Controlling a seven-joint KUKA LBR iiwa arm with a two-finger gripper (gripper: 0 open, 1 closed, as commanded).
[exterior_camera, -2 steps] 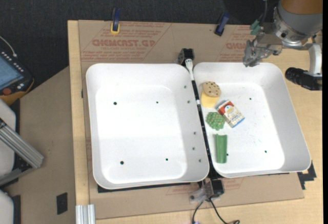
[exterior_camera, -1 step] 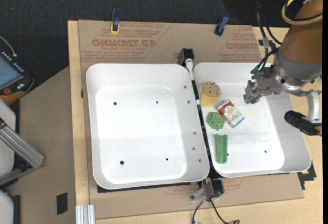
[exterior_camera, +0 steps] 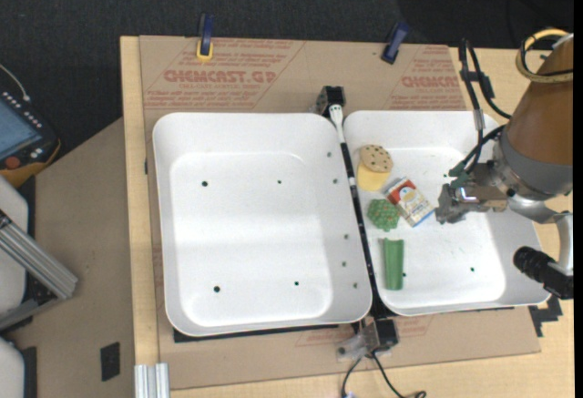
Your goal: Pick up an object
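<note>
Your end effector (exterior_camera: 453, 205) hangs low in the right bin (exterior_camera: 474, 291); you cannot tell its opening. Just to its left lies a red-white carton (exterior_camera: 409, 201). Further left are a green lump (exterior_camera: 383, 216), a green block (exterior_camera: 393, 262) and a cookie (exterior_camera: 374, 157).

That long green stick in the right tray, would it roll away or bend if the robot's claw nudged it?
The green stick looks straight and blocky, so it is probably stiff and more apt to slide than roll. It lies flat on the right bin's smooth floor, so a push might skid it. It seems small and likely light.
</note>
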